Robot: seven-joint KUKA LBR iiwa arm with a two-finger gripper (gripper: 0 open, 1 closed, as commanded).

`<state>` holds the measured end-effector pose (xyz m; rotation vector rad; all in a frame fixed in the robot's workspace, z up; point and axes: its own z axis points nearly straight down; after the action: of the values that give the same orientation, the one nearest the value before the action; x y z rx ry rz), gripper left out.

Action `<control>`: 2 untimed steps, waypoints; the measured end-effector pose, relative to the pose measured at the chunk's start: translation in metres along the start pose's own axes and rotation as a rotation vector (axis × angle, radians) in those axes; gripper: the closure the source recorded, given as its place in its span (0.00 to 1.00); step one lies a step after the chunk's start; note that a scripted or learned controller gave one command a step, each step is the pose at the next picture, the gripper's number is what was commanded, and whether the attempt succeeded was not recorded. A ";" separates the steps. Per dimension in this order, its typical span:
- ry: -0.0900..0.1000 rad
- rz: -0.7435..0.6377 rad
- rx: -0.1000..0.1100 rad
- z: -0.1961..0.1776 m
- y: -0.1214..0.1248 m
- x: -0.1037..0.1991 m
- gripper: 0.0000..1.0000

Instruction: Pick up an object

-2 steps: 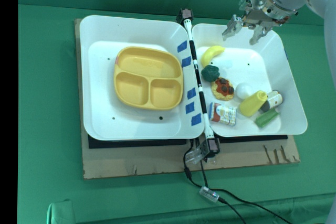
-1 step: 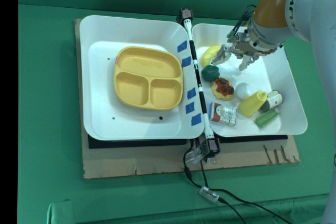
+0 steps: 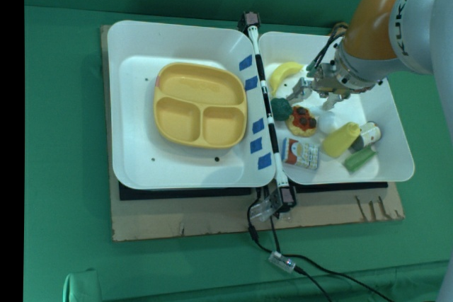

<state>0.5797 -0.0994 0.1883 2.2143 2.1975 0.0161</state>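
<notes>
My gripper (image 3: 313,95) hangs over the right bin (image 3: 396,152), its fingers spread open with nothing between them. It is just above several toy foods. A yellow banana (image 3: 284,72) lies to its upper left. A dark green lump (image 3: 281,108) lies to its lower left. A round red-topped pastry (image 3: 303,121) lies right below it, with a small white piece (image 3: 328,124) beside that. Further toward the front lie a yellow bottle (image 3: 341,139), a small can (image 3: 369,134), a green stick (image 3: 359,159) and a printed carton (image 3: 301,153).
The left bin (image 3: 134,145) holds a yellow divided tray (image 3: 200,105). A striped divider with blue tape (image 3: 256,102) runs between the bins. Cables (image 3: 283,262) trail off the bench's front edge.
</notes>
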 end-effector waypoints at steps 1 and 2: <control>-0.004 0.007 -0.015 -0.016 0.003 -0.003 1.00; -0.004 0.007 -0.015 -0.016 0.003 -0.003 0.00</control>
<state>0.5826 -0.1025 0.2043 2.2125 2.1804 0.0276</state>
